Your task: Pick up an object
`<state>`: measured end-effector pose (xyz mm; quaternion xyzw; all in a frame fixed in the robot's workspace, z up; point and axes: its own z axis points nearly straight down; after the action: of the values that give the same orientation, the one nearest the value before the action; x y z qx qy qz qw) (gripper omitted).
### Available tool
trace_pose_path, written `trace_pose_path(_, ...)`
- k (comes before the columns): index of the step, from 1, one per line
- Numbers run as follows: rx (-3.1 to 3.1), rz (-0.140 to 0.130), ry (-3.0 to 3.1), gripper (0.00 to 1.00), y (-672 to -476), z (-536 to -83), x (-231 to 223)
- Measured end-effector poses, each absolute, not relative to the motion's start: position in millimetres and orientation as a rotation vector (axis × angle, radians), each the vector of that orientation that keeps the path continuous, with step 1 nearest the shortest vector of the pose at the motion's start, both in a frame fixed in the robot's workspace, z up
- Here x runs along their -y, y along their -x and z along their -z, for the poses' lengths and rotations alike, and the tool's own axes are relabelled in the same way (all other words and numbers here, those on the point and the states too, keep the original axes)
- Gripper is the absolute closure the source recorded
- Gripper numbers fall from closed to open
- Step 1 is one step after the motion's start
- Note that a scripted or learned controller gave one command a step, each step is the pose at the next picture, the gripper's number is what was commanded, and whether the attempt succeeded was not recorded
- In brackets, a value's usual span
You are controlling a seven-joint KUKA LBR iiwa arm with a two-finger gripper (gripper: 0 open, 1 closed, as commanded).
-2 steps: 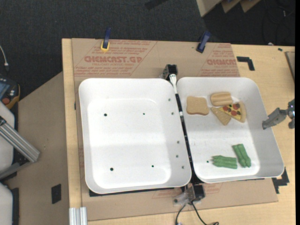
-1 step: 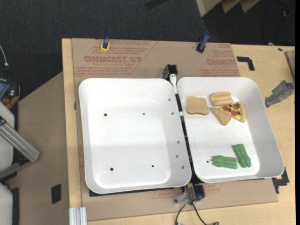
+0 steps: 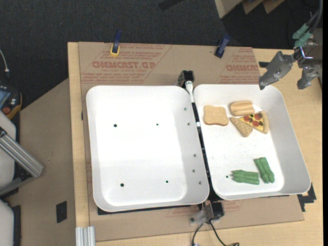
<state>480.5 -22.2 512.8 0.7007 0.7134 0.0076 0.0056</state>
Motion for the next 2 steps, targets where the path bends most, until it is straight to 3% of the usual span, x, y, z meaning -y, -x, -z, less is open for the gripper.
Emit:
trace_pose_path(1, -2.226, 0.019, -2.236, 0.0, -476.3, -230, 67)
trace_pose_path(2, -2.218, -0.007, -2.216, 0.0, -480.5, -300, 66)
